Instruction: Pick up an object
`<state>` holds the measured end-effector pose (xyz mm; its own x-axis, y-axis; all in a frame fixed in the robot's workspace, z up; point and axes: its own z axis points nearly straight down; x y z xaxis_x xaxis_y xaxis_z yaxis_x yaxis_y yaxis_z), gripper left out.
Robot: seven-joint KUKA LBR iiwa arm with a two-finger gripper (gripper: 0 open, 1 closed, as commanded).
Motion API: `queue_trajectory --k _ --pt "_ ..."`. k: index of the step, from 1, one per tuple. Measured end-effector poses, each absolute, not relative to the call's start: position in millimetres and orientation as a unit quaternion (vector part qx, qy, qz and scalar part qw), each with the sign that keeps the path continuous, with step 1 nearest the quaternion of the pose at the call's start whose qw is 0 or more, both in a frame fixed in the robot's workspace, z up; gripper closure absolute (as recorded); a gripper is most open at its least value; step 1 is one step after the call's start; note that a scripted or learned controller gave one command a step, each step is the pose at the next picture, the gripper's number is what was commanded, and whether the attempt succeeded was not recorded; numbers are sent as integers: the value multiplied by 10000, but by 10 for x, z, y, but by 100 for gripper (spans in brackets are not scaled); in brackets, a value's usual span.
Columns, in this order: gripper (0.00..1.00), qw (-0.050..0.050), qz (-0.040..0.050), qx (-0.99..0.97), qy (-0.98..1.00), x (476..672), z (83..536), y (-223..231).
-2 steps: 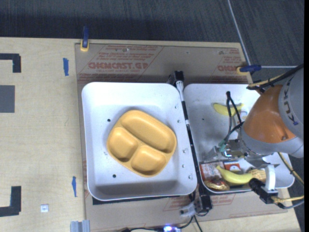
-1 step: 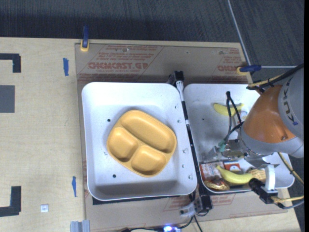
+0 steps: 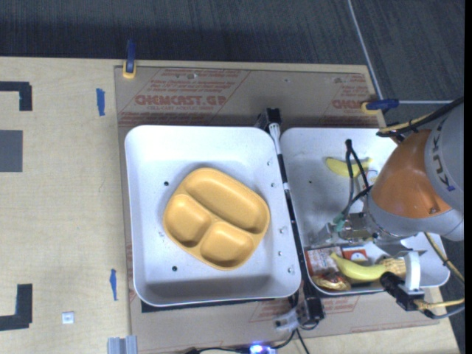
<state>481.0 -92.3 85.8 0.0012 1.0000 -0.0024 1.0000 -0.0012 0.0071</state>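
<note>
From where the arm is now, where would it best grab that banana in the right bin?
Probably the banana at its thick middle, coming straight down, fingers closing across its width. It lies flat, curved, near the bin's front wall, partly on a snack packet, so side approaches look blocked.

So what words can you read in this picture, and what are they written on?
"CHEMCAST.GB", as best I can read it: faint red print on the brown board behind the bins, blurry, so letters may be off.
"KU": dark letters on the arm, cut off at the picture's edge.
Red print on the board's right corner: too blurred to read.
Packet in the right bin: print too small to read.
</note>
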Motion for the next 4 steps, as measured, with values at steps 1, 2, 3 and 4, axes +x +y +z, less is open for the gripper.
queue_trajectory --k 1,2,3,4 --pt "0 33 17 7075 7067 4810 858 -924" --pt "0 28 18 7070 7072 4810 858 -929" --pt "0 23 20 7066 7076 4810 858 -935" --pt "0 25 20 7069 7073 4810 858 -933"
